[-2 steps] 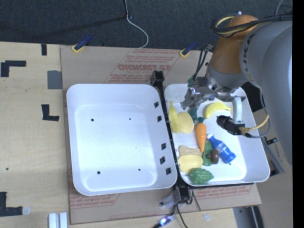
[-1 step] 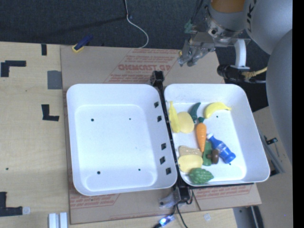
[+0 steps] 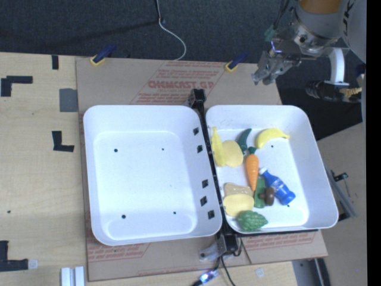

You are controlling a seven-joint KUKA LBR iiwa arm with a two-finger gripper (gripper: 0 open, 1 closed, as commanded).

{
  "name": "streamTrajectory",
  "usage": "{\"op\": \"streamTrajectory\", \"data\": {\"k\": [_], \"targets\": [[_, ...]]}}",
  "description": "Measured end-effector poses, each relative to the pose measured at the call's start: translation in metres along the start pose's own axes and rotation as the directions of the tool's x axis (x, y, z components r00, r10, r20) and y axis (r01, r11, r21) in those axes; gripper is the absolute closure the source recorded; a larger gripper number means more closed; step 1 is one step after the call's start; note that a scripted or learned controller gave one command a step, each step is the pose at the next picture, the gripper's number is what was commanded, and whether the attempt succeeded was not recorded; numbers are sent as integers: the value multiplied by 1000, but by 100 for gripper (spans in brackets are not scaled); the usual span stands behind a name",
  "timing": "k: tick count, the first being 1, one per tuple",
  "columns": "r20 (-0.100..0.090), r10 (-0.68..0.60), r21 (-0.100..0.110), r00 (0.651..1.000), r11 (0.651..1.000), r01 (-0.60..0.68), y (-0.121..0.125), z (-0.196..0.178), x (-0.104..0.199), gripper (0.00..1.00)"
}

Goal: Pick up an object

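1. My gripper (image 3: 266, 72) hangs at upper right, above the right bin (image 3: 309, 137); jaws apart, holding nothing.
2. The carrot (image 3: 252, 168) lies mid-bin among toy food.

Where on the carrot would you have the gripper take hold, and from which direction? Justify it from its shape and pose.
Probably mid-body on the carrot, from straight above, fingers closing across its width. It lies flat and lengthwise, green top away from the camera; the middle is fairly thick, with white bin floor showing on its right.
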State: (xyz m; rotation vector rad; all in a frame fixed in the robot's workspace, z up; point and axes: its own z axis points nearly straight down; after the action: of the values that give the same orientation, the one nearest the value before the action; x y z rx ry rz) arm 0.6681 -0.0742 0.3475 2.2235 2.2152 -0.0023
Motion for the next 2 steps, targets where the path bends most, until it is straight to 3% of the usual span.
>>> {"op": "streamTrajectory", "data": {"k": [1, 2], "targets": [[4, 2, -10, 1000, 1000, -2, -2, -102, -81, 100], [1, 1, 1, 1000, 1000, -1, 0, -103, -155, 100]]}}
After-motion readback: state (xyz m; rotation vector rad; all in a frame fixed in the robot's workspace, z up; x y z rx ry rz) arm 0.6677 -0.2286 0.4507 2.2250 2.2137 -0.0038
